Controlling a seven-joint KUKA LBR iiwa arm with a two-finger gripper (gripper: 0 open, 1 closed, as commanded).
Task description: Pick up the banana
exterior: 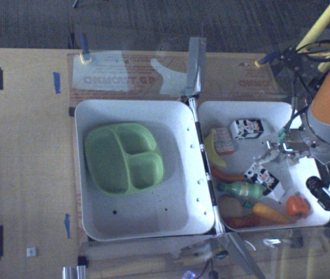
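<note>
Nearest edge of the right bin: a carrot is lying beside a red-orange pepper, with a green bottle just behind them and a red chili beyond that. My hand is hovering over the middle of this bin, above a black-and-white carton; I cannot tell whether it is open or closed, and nothing is showing in its grip. The banana is lying against the bin's left wall, touching a pinkish box. A second cow-print carton is sitting farther back. Left bin is holding a green tray. Both bins are resting on the worktop.
</note>
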